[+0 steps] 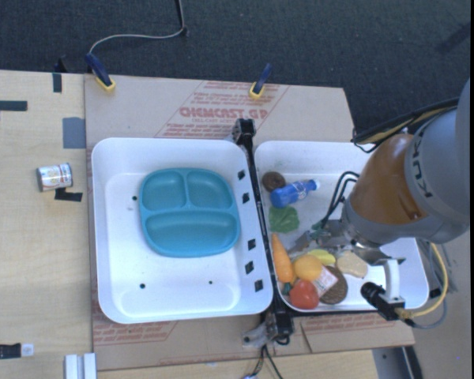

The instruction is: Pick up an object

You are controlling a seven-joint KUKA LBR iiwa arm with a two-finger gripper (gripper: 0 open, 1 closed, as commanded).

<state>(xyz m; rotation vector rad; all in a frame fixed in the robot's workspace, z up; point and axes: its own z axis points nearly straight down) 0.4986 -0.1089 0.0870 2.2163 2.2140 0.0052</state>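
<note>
The right bin (pixel 332 158) holds a pile of toy food along its near-left side. An orange carrot (pixel 282 260), a yellow lemon (pixel 307 268), a red tomato (pixel 303 294), a brown round piece (pixel 332 285) and a beige piece (pixel 352 267) lie close together. Farther back are a green item (pixel 284 219), a blue bottle (pixel 292 192) and a small brown item (pixel 273 181). My gripper (pixel 321 236) hangs low over the bin's middle, just right of the green item and above a yellow piece (pixel 323 256). The arm's wrist hides its tips.
The left bin (pixel 103 212) holds a blue divided plate (pixel 191 212). A black divider (pixel 253 204) runs between the bins. A small metal can (pixel 54 177) lies on the bench at the left. Two yellow clamps (pixel 260 84) hold the cardboard at the back.
</note>
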